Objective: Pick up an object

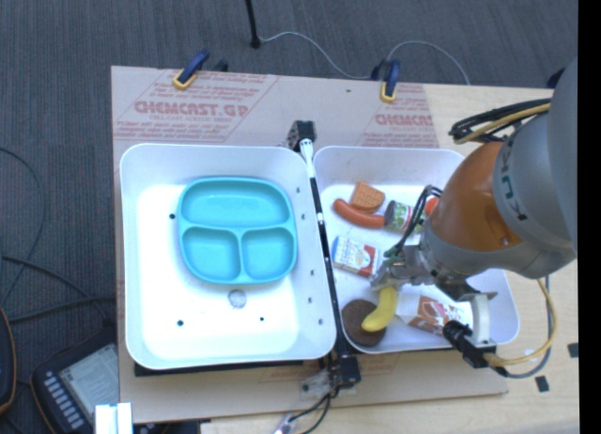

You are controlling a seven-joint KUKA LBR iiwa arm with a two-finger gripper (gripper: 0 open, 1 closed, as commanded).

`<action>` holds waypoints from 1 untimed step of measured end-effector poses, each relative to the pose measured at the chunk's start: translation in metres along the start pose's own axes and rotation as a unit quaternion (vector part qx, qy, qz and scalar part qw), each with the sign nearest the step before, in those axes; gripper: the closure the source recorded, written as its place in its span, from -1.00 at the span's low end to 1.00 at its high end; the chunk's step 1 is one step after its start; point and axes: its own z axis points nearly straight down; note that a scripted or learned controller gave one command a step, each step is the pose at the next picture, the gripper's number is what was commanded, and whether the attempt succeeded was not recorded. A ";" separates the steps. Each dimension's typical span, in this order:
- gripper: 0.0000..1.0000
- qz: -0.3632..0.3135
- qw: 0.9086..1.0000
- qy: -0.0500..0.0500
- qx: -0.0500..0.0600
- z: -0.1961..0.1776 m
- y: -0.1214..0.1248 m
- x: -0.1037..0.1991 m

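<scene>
The gripper (394,271) hangs low over the right bin (502,329), near its middle, and from where I stand I cannot tell whether it has anything in its grasp. Just below it lies a banana (379,311), its lower end resting on a dark brown disc (355,315) at the near edge of the bin. The metal of the wrist seems to reach the banana's upper end, though contact is hard to judge. Left of the gripper sits a small red and white carton (354,255). Above that lies a hot dog (358,213), with an orange wedge (368,197) touching its upper side. A small green can (399,214) stands just right of the hot dog, close by the arm (479,211). Right of the banana, a brown and white packet (434,312) lies flat, partly under the wrist.

Left of the right bin, touching it along one side, is the left bin (150,319), which holds a blue divided plate (237,230). Both bins rest on a board (150,103) held by clamps (191,68).
</scene>
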 end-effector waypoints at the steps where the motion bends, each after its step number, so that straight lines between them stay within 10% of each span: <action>1: 1.00 -0.002 1.000 0.002 0.007 -0.085 0.084 0.058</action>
